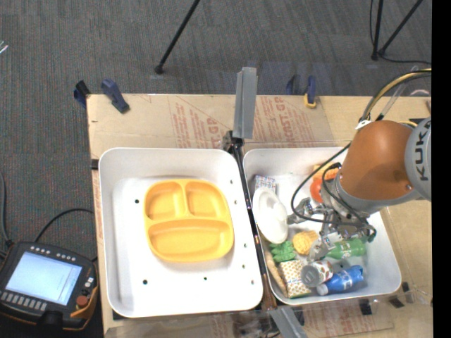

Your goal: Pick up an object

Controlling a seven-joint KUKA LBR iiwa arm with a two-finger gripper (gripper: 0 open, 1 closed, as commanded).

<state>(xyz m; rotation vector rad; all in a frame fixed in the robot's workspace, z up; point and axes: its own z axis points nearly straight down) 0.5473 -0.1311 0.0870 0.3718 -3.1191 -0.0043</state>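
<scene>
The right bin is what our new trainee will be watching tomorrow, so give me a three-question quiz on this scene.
1. True or false: the yellow divided tray lies in the left bin.
2. Which lies nearest the right bin's front wall? A) white bowl B) blue bottle C) green block
3. Fill in: the gripper hangs over the ____ bin.

Key: 1 true; 2 B; 3 right.

A bright yellow divided tray (pixel 189 219) sits in the white left bin (pixel 113 189). The white right bin (pixel 389 259) holds a blue bottle (pixel 347 279), a green bottle (pixel 348 248) and a white bowl (pixel 270 215).
</scene>
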